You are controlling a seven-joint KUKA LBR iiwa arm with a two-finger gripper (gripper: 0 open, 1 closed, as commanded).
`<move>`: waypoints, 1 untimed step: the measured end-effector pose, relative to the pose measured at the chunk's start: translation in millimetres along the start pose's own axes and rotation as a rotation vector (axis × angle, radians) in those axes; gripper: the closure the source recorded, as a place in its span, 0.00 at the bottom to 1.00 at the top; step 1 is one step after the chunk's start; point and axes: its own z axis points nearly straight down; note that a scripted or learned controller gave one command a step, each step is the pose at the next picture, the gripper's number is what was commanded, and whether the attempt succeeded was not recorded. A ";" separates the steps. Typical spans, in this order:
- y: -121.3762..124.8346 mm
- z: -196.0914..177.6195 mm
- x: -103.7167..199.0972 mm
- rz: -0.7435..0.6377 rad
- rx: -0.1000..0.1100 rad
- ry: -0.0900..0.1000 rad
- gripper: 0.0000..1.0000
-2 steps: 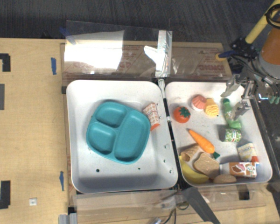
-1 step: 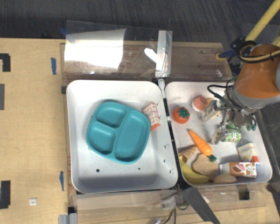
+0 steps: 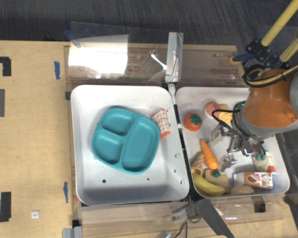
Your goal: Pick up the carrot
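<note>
Camera view: the carrot [image 3: 209, 154] is seen lying in the right bin [image 3: 283, 180], near its left wall, ungrasped. The gripper [image 3: 232, 156] hangs just beside it, fingers spread, nothing between them. Closing and lifting are judged still to be done.

Two white bins sit side by side, the left bin [image 3: 84, 182] and the right bin [image 3: 283, 182]. The left one holds one teal plate [image 3: 125, 139] and one small packet [image 3: 162, 122]. The right one holds one carrot [image 3: 208, 154], one tomato [image 3: 192, 122], one banana [image 3: 207, 184], one juice carton [image 3: 259, 179] and a few more small items too hidden to count.
</note>
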 end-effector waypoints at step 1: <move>25.4 -1.0 26.6 -0.022 0.001 -0.001 0.00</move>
